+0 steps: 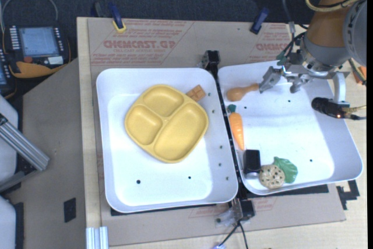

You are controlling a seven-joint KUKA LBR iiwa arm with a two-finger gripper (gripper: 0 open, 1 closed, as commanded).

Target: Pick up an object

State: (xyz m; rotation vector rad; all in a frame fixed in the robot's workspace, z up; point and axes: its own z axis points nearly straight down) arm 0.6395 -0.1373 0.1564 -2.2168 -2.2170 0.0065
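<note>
My gripper hangs over the back of the right bin, open, with nothing between its fingers. Just left of it lies a tan toy drumstick, close to the left finger but apart from it. An orange carrot rests along the bin's left wall. Near the front left corner sit a small black block, a speckled cookie and a green leafy piece.
The left bin holds a yellow divided plate, and a small brown block sits at the plate's back right edge. A raised divider separates the bins. The arm's orange band stands at the right.
</note>
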